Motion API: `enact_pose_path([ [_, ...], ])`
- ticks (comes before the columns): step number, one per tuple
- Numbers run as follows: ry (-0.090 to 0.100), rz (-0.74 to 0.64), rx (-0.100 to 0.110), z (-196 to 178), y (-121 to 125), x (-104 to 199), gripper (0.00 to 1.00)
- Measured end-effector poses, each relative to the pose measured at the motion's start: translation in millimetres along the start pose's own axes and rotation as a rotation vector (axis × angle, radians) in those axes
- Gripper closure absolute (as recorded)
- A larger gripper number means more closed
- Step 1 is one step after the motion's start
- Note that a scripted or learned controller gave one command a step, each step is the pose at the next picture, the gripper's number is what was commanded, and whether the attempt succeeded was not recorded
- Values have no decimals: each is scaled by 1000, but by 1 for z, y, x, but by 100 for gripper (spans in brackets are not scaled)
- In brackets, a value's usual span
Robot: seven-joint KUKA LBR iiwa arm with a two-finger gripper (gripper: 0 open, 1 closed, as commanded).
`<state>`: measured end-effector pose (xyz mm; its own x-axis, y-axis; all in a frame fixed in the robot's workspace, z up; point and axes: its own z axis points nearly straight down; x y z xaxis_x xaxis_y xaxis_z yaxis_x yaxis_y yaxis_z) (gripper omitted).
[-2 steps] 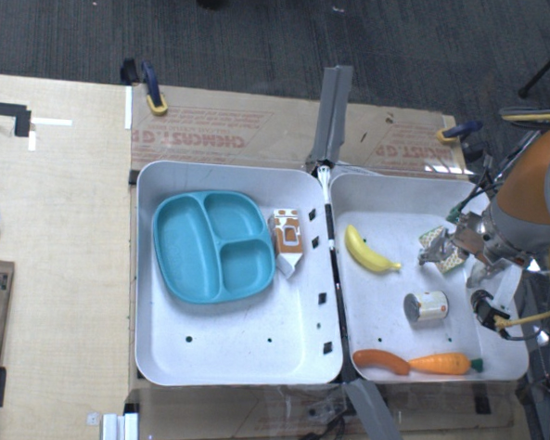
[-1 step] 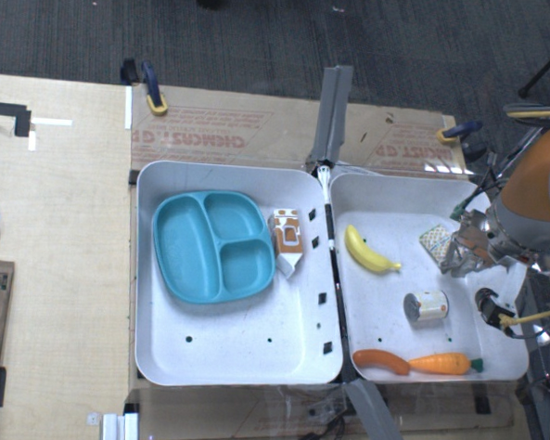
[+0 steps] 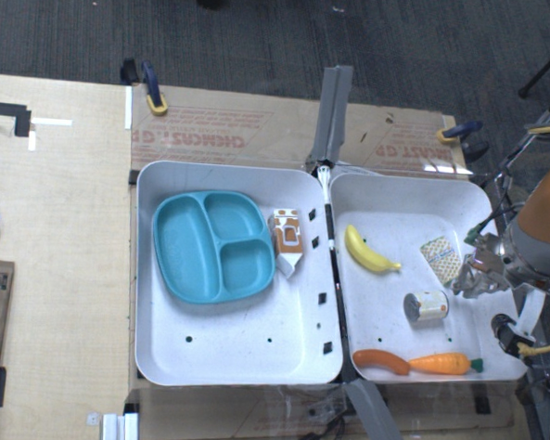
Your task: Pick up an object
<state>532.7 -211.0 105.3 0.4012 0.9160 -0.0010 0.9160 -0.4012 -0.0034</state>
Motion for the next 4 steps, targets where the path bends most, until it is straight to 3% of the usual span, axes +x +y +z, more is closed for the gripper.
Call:
enact_pose_path([
  [1,8,-8,4,0,-1,7,0],
  [2,0,-81,-2,14,33,59,0],
  [3,-2,-84,-1,5,33,59,100],
  [4,-2,-84,-1,5,33,59,0],
])
